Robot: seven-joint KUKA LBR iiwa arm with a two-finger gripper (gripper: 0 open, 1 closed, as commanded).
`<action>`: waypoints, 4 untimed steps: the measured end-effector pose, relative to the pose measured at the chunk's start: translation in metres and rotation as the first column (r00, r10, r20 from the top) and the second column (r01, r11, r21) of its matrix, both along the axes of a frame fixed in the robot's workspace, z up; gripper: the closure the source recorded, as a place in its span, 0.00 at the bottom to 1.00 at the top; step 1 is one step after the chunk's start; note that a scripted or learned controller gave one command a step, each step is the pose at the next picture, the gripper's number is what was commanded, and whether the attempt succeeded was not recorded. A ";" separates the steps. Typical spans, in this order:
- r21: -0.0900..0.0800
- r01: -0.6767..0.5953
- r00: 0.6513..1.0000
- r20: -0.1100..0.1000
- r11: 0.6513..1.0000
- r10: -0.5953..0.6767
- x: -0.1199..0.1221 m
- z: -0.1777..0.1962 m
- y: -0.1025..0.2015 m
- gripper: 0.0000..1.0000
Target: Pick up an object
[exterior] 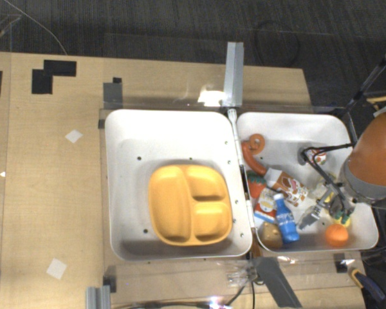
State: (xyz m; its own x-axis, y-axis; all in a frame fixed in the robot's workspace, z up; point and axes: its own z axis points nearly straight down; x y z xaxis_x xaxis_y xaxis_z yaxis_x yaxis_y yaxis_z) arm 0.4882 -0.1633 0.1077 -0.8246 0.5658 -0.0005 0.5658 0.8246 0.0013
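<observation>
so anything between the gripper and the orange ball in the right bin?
Nothing visible. The gripper sits low in the right bin, with the orange ball just beside it toward the near right corner. The blue bottle lies on the gripper's other side.

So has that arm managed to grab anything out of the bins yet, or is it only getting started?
Nothing looks picked up yet. The grey arm with the orange band has reached over the right white bin, its claw low among the clutter near a blue packet and a small orange ball. I cannot tell whether it grips anything. Gripping and lifting remain. The yellow divided plastic tray sits in the left white bin.
</observation>
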 end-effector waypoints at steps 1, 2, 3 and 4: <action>0.002 0.389 0.921 0.011 0.921 -0.389 0.082 -0.019 0.026 0.00; 0.004 0.790 0.614 0.005 0.614 -0.790 0.137 -0.021 0.032 0.00; 0.000 0.817 0.577 0.001 0.577 -0.817 0.112 0.000 0.033 0.00; -0.001 0.812 0.584 0.001 0.584 -0.812 0.113 0.009 0.035 1.00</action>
State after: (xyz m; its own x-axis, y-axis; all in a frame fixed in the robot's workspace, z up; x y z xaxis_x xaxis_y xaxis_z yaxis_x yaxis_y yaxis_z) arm 0.6012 -0.1288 0.1167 -0.0225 0.9997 -0.0019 0.9997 0.0225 0.0010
